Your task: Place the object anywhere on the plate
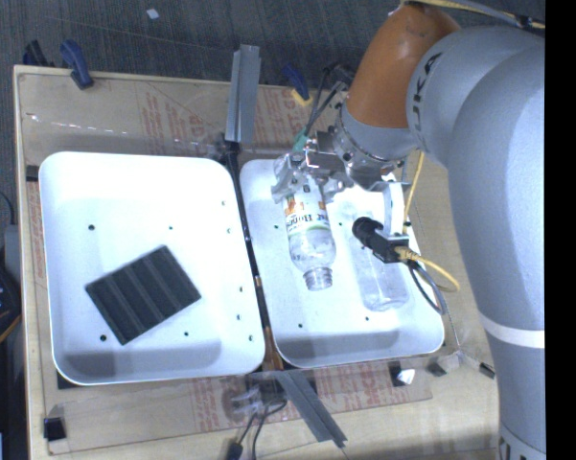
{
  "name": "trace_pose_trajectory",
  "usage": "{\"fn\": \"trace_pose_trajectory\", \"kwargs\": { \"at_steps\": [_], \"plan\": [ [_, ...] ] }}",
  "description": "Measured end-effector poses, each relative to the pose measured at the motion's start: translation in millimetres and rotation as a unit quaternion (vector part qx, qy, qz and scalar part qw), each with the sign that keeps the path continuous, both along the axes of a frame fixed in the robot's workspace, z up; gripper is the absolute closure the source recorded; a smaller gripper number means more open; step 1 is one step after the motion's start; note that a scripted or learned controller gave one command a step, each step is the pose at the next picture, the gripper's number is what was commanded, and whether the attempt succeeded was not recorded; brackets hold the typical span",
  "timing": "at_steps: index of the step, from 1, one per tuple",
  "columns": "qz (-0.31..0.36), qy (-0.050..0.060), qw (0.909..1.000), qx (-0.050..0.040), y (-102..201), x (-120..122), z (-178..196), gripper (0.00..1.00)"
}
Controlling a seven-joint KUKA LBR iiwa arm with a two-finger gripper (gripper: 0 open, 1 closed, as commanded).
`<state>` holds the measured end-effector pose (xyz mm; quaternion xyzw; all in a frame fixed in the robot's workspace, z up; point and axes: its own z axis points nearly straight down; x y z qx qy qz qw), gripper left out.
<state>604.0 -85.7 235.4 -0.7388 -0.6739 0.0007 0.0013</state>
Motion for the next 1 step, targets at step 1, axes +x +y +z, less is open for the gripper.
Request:
{"fn": "trace_pose_trajectory", "kwargs": {
  "at_steps": [1],
  "plan": [
    [-0.020, 0.000, 0.9998, -0.0009, 3.4, 9.3, -13.0, 1.00]
  ]
}}
